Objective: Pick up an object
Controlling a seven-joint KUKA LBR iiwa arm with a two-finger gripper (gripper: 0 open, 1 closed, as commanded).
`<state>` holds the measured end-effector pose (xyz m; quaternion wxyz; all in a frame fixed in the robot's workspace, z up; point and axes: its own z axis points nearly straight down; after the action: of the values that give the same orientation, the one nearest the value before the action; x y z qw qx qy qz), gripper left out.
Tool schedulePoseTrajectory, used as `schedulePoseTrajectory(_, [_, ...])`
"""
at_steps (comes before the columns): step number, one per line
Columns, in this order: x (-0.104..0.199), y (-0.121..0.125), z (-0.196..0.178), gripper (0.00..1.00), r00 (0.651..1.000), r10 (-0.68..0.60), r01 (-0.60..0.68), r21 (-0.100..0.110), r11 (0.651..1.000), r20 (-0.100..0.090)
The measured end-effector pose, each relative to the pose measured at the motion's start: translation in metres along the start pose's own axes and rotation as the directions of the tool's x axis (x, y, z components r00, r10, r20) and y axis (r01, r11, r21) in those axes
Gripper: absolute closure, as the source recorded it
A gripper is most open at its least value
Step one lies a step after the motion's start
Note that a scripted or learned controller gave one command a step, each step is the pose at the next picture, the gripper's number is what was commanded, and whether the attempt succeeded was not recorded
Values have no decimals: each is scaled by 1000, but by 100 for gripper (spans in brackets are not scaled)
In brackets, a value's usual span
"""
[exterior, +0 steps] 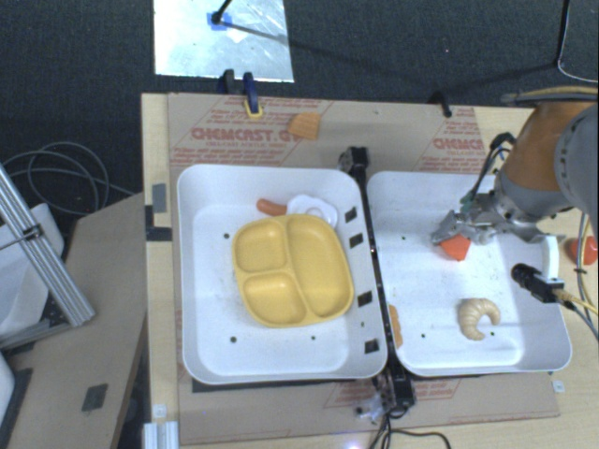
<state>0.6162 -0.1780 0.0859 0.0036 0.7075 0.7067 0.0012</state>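
In the right bin (524, 354), my gripper (450, 233) hangs low over the upper middle of the floor. A small orange-red piece (457, 248) sits right at its tip, touching or nearly touching it. Whether that piece is gripped cannot be made out. A pale tan croissant (478, 316) lies on the bin floor, below and to the right of the gripper. The arm comes in from the right edge.
The left bin (211, 344) holds a yellow divided plate (291, 269), a small orange sausage-shaped piece (271, 208) and a white ring-like item (314, 209) behind it. An orange block (304, 125) lies on the cardboard behind the bins. A black divider (370, 260) separates the bins.
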Motion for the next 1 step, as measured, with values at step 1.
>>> schedulePoseTrajectory(1, [2,0,-11,100,1000,-2,2,1,1000,-2])
